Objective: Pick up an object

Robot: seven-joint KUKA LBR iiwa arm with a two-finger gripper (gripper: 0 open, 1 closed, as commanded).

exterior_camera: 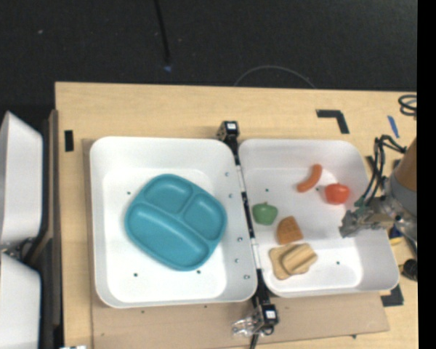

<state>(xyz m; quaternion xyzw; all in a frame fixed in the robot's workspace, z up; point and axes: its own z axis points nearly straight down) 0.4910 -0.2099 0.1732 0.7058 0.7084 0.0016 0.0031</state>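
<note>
Your claw (351, 225), its state I cannot tell, hangs at the right bin's (349, 282) edge in the approach step; the tomato (337, 193) sits just up-left, so shift there and descend.

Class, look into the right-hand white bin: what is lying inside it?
Inside the right bin lie an orange sausage, a red tomato, a green piece, a brown piece and bread.
</note>
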